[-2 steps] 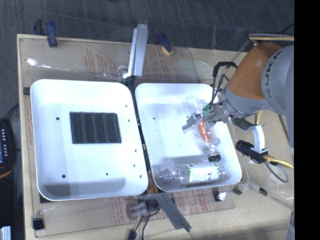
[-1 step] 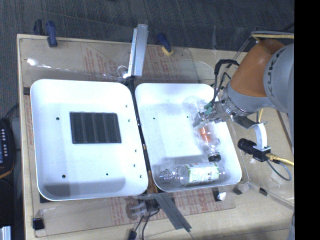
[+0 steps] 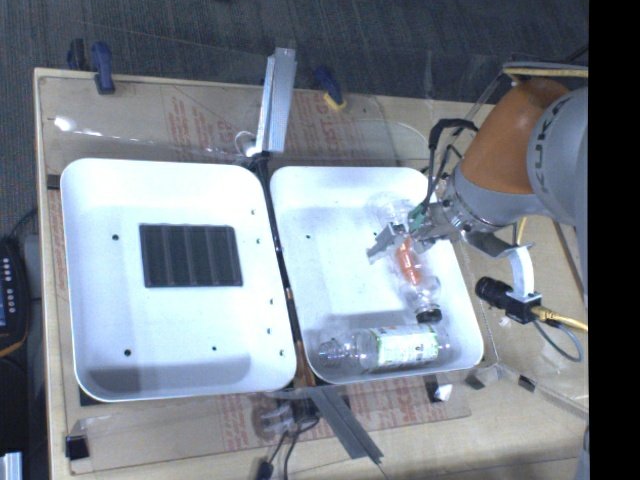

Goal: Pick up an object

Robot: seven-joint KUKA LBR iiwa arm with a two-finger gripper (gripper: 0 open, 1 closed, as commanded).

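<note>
The right bin (image 3: 320, 268) holds two clear plastic bottles. A small one with an orange label (image 3: 412, 268) and a black cap lies near the bin's right wall. A larger one with a pale label (image 3: 385, 349) lies along the front wall. My gripper (image 3: 392, 238) is low over the right bin, right at the upper end of the small bottle, beside some crumpled clear plastic (image 3: 385, 208). Nothing is visibly lifted. The arm's grey wrist and orange band (image 3: 505, 153) come in from the right.
A flat dark ribbed rectangle (image 3: 190, 255) lies in the middle of the left bin (image 3: 100, 348). A metal divider bar (image 3: 275, 103) stands behind where the bins meet. Blue clamps (image 3: 102, 66) sit on the bench's back edge.
</note>
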